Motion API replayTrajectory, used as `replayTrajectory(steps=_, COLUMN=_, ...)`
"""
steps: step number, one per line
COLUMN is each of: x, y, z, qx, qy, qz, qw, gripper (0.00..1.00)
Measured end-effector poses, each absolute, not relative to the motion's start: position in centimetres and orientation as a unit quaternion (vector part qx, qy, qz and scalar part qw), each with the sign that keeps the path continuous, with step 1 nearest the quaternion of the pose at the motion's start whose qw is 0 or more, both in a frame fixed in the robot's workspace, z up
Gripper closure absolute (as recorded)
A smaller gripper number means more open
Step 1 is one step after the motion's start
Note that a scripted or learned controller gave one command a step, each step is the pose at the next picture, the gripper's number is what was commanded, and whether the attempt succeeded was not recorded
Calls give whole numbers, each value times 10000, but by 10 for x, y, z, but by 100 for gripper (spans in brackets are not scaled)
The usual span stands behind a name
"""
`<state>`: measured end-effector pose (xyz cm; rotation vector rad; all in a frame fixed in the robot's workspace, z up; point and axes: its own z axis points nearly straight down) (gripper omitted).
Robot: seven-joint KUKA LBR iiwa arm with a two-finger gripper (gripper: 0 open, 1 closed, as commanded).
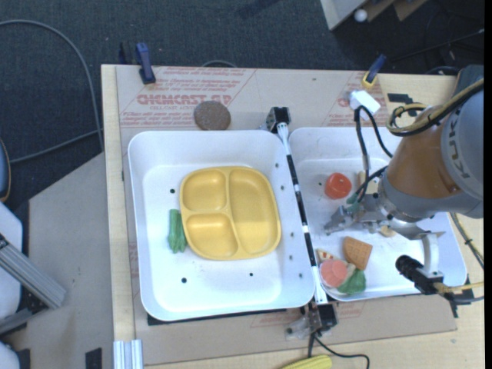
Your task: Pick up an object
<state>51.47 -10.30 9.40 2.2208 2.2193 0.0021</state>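
Note:
The right bin (319,141) holds a red tomato-like ball (337,184), a tan bread-like wedge (357,251), a small pizza-like slice (325,255), a pink round piece (334,272) and a green piece (355,282). My gripper (344,218) hangs low in this bin, below the red ball and up-left of the tan wedge. Nothing visible is in its grasp. The grey arm with its orange band (419,164) covers the right part of the bin.
The left bin (146,156) carries a yellow divided plate (229,211) with a green pod (177,230) beside it on the left. A brown disc (211,116) lies on the board behind it. Blue clamps (144,62) grip the far edge. Cables trail around the arm.

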Motion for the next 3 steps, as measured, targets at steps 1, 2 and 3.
replayTrajectory(steps=1, x=574, y=-101, z=85, qx=7068, qy=7074, qz=0, qw=1, gripper=0)
replayTrajectory(steps=2, x=621, y=-114, z=85, qx=7066, qy=7076, qz=2, qw=9, gripper=0)
replayTrajectory(steps=3, x=622, y=-114, z=97, qx=7062, qy=7080, qz=14, qw=34, gripper=100)
